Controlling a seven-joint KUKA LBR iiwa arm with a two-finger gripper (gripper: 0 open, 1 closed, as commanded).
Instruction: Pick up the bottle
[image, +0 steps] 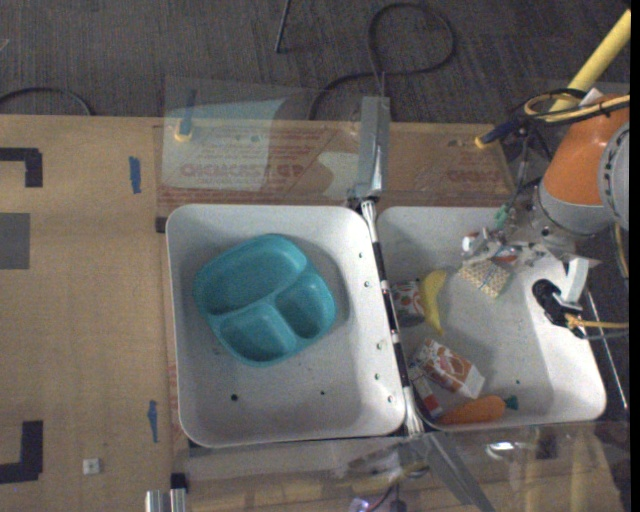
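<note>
The arm, grey with an orange band (583, 165), reaches in from the right over the right bin (560, 385). My gripper (497, 248) is low over that bin's back part, right above a beige checkered packet (486, 279). Small white and red shapes crowd around the gripper's tip, and I cannot tell what they are. A yellow curved item (434, 300) lies left of the packet, and a small red-and-white container (405, 299) rests against the bin's left wall. Which of these is the bottle I cannot tell.
A red-and-white carton (449, 367) and an orange carrot-like piece (474, 410) lie at the right bin's front left. The left bin (300, 400) holds a teal divided plate (264, 298). Cables and a black part (549, 297) hang by the arm.
</note>
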